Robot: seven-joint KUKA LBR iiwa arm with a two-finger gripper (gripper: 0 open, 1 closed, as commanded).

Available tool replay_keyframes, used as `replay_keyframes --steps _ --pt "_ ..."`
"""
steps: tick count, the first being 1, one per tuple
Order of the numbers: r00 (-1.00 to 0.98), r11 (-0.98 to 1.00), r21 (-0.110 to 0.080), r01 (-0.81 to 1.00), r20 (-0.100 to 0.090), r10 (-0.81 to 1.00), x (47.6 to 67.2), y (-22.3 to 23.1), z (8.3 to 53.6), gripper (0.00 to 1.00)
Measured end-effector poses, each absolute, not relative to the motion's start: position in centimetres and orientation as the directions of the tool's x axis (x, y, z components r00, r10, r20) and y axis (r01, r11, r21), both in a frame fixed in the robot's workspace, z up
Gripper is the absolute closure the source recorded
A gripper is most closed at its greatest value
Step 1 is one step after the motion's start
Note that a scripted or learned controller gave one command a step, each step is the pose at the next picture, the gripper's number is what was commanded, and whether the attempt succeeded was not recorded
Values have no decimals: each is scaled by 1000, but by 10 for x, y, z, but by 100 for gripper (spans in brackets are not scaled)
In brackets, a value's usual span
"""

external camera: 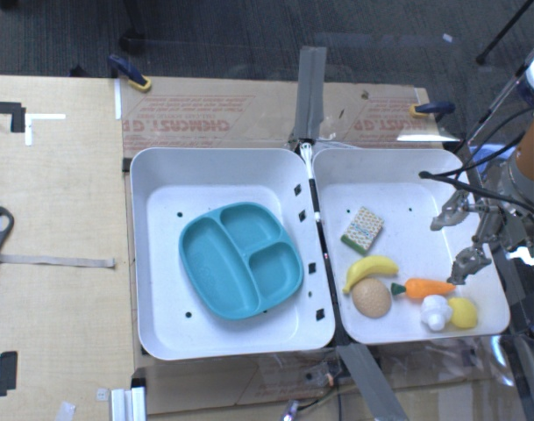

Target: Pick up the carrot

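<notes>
The orange carrot (429, 288), with a green stub at its left end, lies flat near the front of the right bin (407, 191). My gripper (447, 250) hovers over the bin's right side, just up and right of the carrot's tip. Its two fingers are spread open with nothing between them. The nearer fingertip (458, 274) is close to the carrot's right end; whether it touches is unclear.
Around the carrot lie a banana (370, 270), a tan egg-shaped item (371, 297), a white item (436, 313) and a yellow lemon (465, 312). A small patterned block (363, 229) sits further back. The left bin (153, 235) holds a blue divided plate (240, 259).
</notes>
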State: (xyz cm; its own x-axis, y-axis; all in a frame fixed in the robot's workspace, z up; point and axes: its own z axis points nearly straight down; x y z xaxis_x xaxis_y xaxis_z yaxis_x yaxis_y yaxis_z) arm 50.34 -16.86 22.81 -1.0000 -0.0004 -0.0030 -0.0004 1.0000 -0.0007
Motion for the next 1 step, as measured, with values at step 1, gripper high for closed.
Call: replay_keyframes --steps 1 --pt "-999 999 0 -46 -1 -46 491 -148 128 0"
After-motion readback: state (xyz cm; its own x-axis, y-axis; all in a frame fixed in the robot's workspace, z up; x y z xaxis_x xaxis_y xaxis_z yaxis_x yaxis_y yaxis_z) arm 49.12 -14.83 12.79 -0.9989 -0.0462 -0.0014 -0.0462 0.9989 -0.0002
